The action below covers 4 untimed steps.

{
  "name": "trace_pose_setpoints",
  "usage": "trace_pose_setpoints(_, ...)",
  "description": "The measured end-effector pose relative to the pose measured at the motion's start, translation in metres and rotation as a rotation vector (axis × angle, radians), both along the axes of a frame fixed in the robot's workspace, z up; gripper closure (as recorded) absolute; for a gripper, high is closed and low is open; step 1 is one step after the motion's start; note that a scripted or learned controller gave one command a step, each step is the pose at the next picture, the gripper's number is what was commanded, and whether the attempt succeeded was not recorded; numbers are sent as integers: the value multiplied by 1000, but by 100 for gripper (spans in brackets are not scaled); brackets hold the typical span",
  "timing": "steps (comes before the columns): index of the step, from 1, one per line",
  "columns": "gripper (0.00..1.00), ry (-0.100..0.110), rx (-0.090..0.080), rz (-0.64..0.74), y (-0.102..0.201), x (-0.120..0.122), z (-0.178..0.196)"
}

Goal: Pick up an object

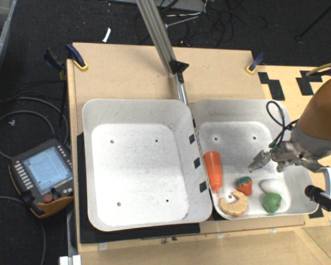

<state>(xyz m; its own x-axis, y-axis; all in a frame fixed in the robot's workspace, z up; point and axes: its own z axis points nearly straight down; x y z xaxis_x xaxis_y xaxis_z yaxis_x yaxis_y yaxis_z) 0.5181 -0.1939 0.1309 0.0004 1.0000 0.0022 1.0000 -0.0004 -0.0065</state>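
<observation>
Two white bins sit side by side on the tabletop [220, 73]; the left bin [135, 164] is bare, so every pickable thing lies in the right bin [237, 131]. An orange carrot [213, 168] lies along its left wall; a strawberry [244, 184], biscuit [234, 204], white egg [271, 185] and green fruit [271, 202] cluster by its near edge. Hovering over the bin's right side, the gripper [260, 162] has fingers I judge spread and grasping nothing, presumably poised to descend on that cluster.

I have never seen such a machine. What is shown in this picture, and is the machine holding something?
One camera looks down at a slant on a bench with two white bins. The left bin and the right bin sit side by side. The robot arm reaches in from the right, and its gripper hangs over the right bin, with nothing visibly held. In that bin lie an orange carrot, a red toy, a tan ring-shaped toy, a green toy and a white object.
</observation>
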Motion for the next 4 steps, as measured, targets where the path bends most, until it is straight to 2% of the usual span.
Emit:
trace_pose_setpoints(1, 0, -6, -2, 0, 0, 0, -37)
trace_pose_setpoints(2, 100, -10, -3, 0, 0, 1, -25)
trace_pose_setpoints(3, 100, -13, -5, 4, 4, 11, 35)
trace_pose_setpoints(4, 100, -12, -4, 4, 3, 16, 78)
